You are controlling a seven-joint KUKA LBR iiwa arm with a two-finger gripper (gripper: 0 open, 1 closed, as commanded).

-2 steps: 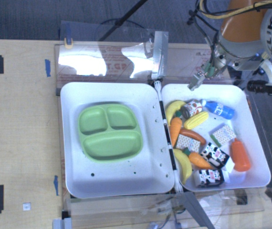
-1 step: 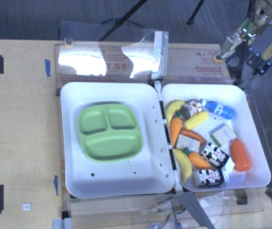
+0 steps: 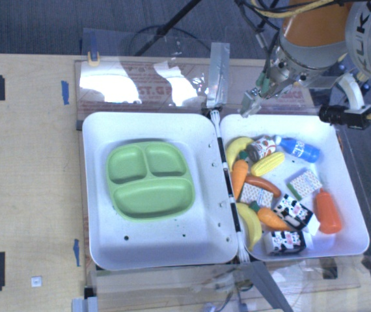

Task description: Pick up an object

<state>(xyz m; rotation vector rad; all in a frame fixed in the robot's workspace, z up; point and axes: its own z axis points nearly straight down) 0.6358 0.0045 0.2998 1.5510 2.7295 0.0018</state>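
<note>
The right bin (image 3: 348, 174) holds a pile of toy food: a banana (image 3: 235, 148), a corn cob (image 3: 267, 163), a carrot (image 3: 238, 177), a hot dog (image 3: 262, 184), a blue bottle (image 3: 299, 149), an orange bottle (image 3: 328, 211), a small can (image 3: 261, 149), a second banana (image 3: 252, 223) and black-and-white cartons (image 3: 291, 212). My gripper (image 3: 256, 100) hangs above the bin's far left corner, behind the pile, with its thin fingers pointing down to the left. Nothing shows between them.
The left bin (image 3: 101, 174) carries a green divided tray (image 3: 150, 178). A metal divider post (image 3: 217, 77) rises at the back between the bins. A black fitting (image 3: 345, 114) sticks out by the right bin's far edge.
</note>
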